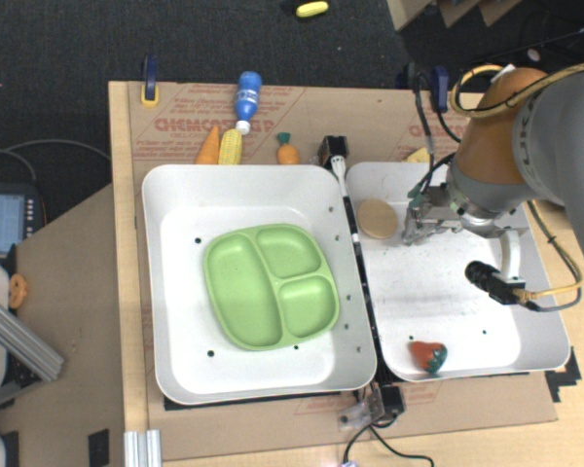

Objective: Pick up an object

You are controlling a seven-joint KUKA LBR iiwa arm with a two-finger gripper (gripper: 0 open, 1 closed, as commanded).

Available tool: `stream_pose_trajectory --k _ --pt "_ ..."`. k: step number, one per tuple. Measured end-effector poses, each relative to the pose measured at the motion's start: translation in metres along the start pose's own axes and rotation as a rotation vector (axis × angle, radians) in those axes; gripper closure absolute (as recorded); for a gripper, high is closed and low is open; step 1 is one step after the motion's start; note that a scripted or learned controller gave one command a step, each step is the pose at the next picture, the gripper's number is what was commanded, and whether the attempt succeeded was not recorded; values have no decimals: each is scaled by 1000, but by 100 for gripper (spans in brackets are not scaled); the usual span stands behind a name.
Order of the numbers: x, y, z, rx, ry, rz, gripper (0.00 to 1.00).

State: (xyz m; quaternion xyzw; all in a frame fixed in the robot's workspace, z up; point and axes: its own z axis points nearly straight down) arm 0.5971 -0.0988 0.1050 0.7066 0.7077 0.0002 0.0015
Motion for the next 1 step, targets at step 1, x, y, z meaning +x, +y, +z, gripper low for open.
stream_pose_trajectory --k 1 --pt "-24 -4 -186 -18 -4 2 100"
